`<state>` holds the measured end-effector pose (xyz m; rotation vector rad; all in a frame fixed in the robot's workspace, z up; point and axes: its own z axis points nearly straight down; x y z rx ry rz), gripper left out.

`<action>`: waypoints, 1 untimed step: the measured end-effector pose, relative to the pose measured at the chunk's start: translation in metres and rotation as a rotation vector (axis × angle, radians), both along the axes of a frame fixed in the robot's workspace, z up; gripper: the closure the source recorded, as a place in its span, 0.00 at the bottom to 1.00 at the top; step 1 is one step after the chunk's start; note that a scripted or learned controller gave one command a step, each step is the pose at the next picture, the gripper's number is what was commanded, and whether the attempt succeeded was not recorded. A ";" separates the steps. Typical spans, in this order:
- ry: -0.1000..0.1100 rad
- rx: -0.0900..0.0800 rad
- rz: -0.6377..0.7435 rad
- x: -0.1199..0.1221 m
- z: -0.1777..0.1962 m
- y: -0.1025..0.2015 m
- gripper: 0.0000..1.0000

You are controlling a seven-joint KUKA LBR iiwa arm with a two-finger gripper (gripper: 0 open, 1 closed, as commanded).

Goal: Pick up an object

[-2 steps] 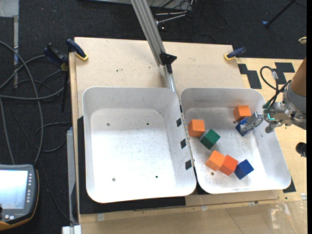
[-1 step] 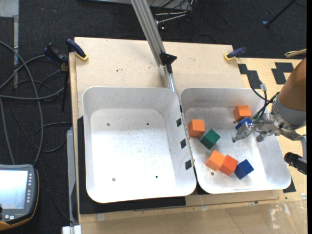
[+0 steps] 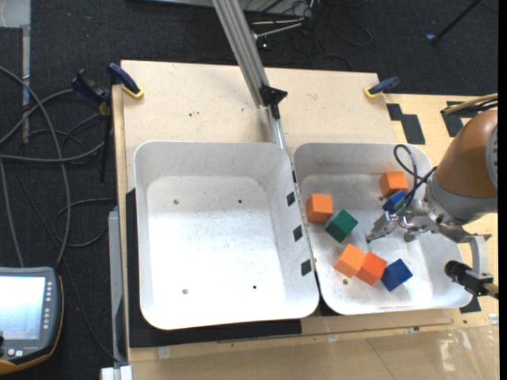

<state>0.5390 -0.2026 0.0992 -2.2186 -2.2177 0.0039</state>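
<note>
A pale wooden bench stands on dark carpet strewn with cables and bears two shallow white plastic bins side by side. The left bin sits beside the right bin, where small blocks lie: an orange cube near the divider, a green cube just beside it, two orange cubes touching each other, a blue cube against them, and another orange cube near the far wall. The grey arm's two-finger gripper hangs low over the right bin, between the green cube and the far orange one; its metal fingers look spread, gripping nothing.
</note>
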 end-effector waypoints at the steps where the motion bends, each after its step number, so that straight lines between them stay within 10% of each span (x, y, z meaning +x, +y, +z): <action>1: -0.007 -0.003 0.001 0.002 0.014 -0.001 1.00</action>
